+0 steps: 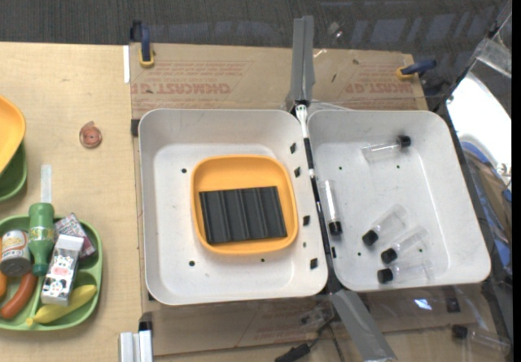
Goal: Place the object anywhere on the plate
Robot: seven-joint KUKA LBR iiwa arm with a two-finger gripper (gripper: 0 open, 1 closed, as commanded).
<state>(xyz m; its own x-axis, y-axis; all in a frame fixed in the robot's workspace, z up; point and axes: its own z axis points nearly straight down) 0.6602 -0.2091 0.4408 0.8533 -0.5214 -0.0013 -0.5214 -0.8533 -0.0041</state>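
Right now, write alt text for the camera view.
Two white bins sit side by side: the left bin holds a yellow plate carrying a dark ridged block; the right bin holds several clear vials with black caps.

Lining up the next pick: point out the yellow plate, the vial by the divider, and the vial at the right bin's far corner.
yellow plate (244,172), camera view, far rim.
divider vial (330,206), camera view, clear body.
far-corner vial (383,150), camera view, clear body.

"CHEMCAST GP", inverted, on cardboard (213,80)
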